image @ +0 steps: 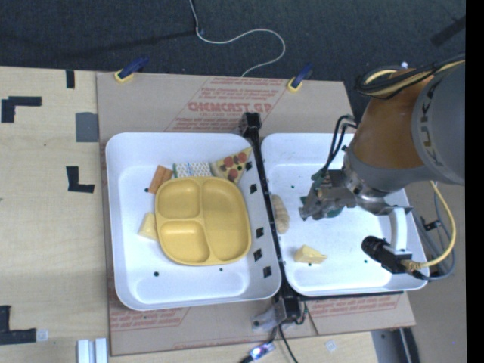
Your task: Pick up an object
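Red print on cardboard sheet (227, 106): "CHEMGEAR".

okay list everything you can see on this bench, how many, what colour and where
bins: 2, white, side by side on cardboard
plate: 1, yellow, divided, left bin
small items: several, mixed colours, behind and left of the plate
pale piece: 1, cream, right bin by the divider
wedge: 1, pale yellow, right bin front
clips: 2, blue and yellow, cardboard's far edge
cable: 1, white, on dark floor
arm: 1, grey and orange, over right bin
claw: 1, dark, above right bin floor
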